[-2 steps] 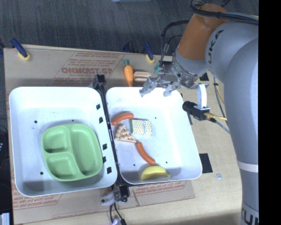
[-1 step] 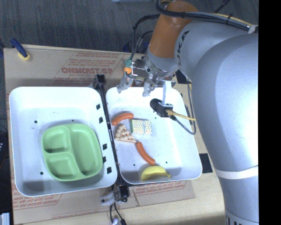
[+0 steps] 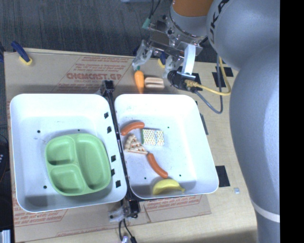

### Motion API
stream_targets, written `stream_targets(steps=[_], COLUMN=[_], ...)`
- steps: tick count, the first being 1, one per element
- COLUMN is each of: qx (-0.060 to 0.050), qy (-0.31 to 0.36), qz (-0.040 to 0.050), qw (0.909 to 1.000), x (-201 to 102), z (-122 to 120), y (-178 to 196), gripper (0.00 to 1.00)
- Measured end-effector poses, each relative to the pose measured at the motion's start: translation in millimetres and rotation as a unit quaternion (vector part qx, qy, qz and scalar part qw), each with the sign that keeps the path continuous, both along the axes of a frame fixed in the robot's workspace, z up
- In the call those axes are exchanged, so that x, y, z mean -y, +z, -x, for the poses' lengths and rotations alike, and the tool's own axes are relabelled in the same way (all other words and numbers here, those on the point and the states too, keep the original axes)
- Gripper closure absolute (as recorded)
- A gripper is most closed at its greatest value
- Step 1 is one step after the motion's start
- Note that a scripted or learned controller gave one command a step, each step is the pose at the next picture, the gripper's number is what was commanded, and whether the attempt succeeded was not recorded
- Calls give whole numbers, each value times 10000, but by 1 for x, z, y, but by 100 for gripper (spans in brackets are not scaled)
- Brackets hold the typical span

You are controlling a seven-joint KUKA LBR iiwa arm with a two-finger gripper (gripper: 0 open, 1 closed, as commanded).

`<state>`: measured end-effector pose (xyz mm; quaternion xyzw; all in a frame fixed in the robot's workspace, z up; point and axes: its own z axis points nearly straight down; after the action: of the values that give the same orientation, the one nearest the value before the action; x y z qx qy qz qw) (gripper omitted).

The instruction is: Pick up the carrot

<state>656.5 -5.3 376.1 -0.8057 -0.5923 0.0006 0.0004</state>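
Arm: the grey KUKA arm with an orange band [image 3: 190, 7] reaches in from the right and ends above the far edge of the right bin.
Gripper: the two-finger gripper [image 3: 154, 59] hangs over the worktop just behind the right bin, its fingers spread apart and released, nothing between them.
Carrot: the small orange carrot with a green tip [image 3: 138, 80] lies on the cardboard-covered worktop [image 3: 61, 71], outside both bins, just behind the far rim of the right bin and just below the gripper's left-hand finger as seen; whether they touch cannot be told.
Beside the carrot: a tan and pink hot-dog-shaped toy [image 3: 154, 83] lies just to its right, also outside the bins.
Right bin: the shallow white bin [image 3: 190, 123] holds an orange-red sausage [image 3: 132, 126], a pale wedge of toy pizza slice [image 3: 133, 144], a small patterned white and green packet [image 3: 153, 137], a second orange-red sausage [image 3: 156, 165] and a yellow banana [image 3: 167, 187] near the front rim.
Left bin: the other shallow white bin [image 3: 28, 118] holds a light green plastic tray with three compartments [image 3: 78, 163].
Far left: a blue and yellow object [image 3: 21, 52] lies at the worktop's back corner.
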Motion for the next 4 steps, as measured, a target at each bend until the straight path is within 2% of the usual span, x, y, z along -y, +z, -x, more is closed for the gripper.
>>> stream_targets(steps=[1, 2, 3, 4], qx=[-31, -23, -13, -28], qy=[-2917, -4103, -4859, -4647], qz=[3, 14, 13, 15], qw=[9565, 9120, 8740, 8855], x=[-39, -119, -111, -99], z=[14, 32, 10, 97], y=[-137, -231, -195, -185], gripper=[0, 0, 0, 0])
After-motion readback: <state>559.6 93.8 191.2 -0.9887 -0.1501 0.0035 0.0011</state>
